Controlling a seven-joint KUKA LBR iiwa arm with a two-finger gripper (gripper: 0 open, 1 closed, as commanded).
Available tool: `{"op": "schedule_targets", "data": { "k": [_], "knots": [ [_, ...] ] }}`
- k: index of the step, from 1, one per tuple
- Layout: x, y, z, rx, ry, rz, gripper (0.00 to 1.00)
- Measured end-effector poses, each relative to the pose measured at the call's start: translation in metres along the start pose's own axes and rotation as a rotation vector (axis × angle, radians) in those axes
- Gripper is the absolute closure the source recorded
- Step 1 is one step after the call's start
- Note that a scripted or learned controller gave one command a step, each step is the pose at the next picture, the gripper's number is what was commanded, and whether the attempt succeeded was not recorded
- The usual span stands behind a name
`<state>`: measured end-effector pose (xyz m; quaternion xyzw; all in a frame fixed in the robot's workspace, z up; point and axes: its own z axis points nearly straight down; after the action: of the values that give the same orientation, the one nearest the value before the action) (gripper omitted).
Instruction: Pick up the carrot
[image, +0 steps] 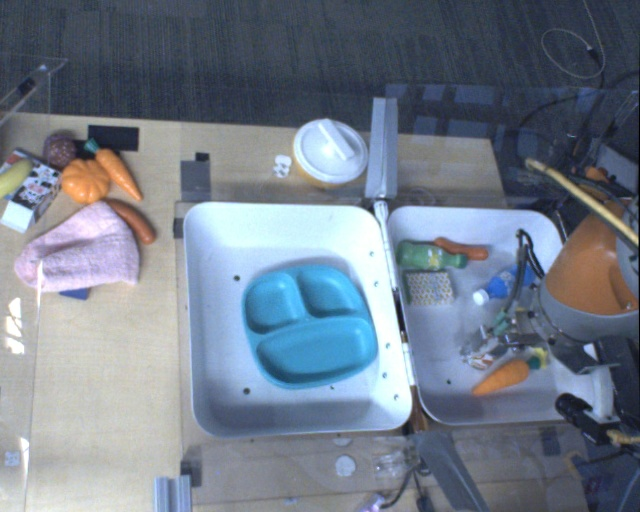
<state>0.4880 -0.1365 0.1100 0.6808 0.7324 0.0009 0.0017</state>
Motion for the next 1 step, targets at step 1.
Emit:
{"op": "schedule_targets", "data": {
  "k": [1],
  "knots": [
    [-0.0226, 0.0051, 0.0149, -0.020, -0.004, -0.167, 0.00]
  ]
}}
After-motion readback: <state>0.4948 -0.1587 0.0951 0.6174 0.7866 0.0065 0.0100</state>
